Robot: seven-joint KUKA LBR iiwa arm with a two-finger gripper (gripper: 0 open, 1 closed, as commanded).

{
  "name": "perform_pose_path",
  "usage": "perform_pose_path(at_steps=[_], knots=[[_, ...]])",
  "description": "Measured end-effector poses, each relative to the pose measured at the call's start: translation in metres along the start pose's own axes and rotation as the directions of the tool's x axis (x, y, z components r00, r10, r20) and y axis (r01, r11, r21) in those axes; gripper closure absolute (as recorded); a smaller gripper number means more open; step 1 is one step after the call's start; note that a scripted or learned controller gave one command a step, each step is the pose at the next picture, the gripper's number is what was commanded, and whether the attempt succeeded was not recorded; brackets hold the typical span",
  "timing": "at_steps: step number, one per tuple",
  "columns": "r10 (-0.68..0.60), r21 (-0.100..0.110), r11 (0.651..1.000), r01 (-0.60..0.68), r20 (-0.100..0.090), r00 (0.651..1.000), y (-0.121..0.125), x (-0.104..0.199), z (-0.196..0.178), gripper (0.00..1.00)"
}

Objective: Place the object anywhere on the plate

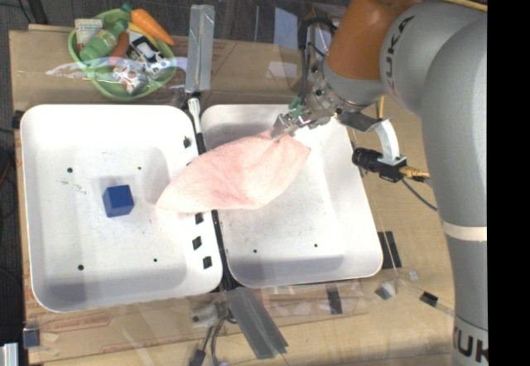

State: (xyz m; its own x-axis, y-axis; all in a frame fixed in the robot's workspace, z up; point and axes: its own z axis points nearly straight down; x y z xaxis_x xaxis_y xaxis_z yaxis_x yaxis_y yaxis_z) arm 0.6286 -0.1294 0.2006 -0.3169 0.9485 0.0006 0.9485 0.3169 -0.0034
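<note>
Pink cloth (236,175): pinched at its upper-right corner by gripper (291,121), draped frame centre across both bins. No plate reached; placement pending.

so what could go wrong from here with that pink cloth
The end effector seems to pinch only a corner of the cloth, so it may slip free during a move.

The cloth drapes across the divider between the right bin and left bin; dragging it could snag on that rim.

Its loose end hangs toward the blue cube, and a sweep left might knock it.
</note>
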Motion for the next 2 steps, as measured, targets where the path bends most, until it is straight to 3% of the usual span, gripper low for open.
perform_pose_path(at_steps=[1, 2], knots=[[-0.006, 0.001, 1.0, 0.006, -0.002, 1.0, 0.001, 0.001, -0.029, 1.0], [-0.401, 0.003, 0.916, 0.401, -0.003, 0.916, 0.022, 0.052, -0.036, 1.0]])
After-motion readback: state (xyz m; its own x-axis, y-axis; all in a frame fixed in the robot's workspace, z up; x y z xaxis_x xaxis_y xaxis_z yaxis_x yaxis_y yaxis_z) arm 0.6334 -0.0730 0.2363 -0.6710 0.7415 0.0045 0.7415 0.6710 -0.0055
